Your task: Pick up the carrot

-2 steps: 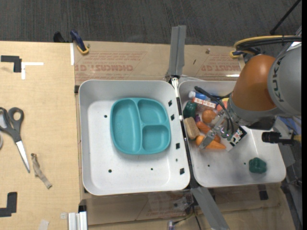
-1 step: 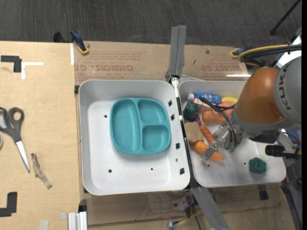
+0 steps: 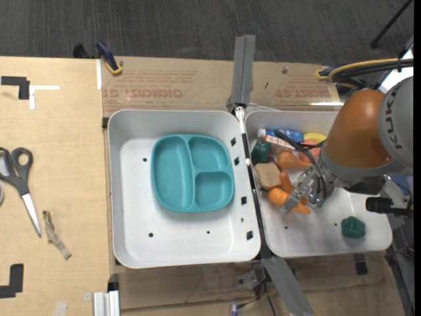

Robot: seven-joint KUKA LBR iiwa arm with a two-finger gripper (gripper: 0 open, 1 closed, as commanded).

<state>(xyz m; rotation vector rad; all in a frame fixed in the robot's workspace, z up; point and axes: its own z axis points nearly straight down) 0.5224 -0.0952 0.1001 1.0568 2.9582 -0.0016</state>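
The tool (image 3: 304,196) is low in the right bin (image 3: 375,241), over the toy food at 9 o'clock; I cannot tell whether it is wide or narrow. The carrot (image 3: 284,198) lies just under its tip, touching the bin floor beside the bread slice (image 3: 268,174). The lift looks not yet done

A single fixed camera looked down on the bench (image 3: 52,242) from above, at a slant, far enough off to take in both white bins whole. The left bin (image 3: 125,196) sat near the middle of the frame, the right bin (image 3: 329,242) toward the right edge, where the arm (image 3: 358,133) reached in. Dark floor (image 3: 197,12) ran across the top of the view beyond the bench's far edge, and the bench's bare wood filled the left side.
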